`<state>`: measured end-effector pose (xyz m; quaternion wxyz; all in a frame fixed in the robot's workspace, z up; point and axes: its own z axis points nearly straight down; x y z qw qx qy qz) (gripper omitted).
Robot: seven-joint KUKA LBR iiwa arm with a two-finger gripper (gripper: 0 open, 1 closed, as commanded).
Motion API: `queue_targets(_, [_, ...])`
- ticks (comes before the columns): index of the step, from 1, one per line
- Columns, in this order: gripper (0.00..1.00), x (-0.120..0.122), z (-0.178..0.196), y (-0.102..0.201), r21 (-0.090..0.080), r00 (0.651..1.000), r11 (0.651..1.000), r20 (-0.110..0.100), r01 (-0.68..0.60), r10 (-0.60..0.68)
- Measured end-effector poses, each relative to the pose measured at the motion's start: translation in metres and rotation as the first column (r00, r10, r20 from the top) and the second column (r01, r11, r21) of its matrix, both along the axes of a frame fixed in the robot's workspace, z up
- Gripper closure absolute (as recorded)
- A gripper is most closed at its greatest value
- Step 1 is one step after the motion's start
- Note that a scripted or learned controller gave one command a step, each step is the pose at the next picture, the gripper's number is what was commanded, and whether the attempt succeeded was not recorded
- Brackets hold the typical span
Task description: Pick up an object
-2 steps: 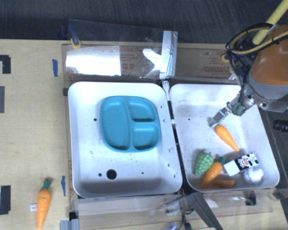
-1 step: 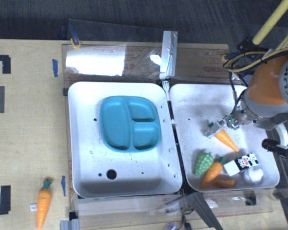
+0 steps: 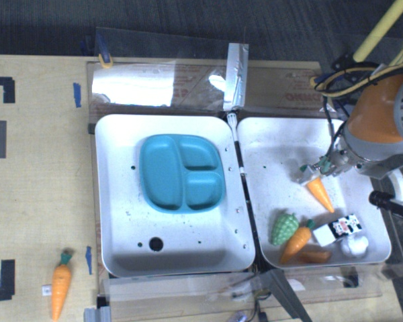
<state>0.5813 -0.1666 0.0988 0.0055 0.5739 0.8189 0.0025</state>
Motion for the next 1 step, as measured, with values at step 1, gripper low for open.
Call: queue_targets(1, [1.0, 0.0142, 0.1272, 0.048, 0.003, 0.991, 0.991, -0.002, 0.131, -0.131])
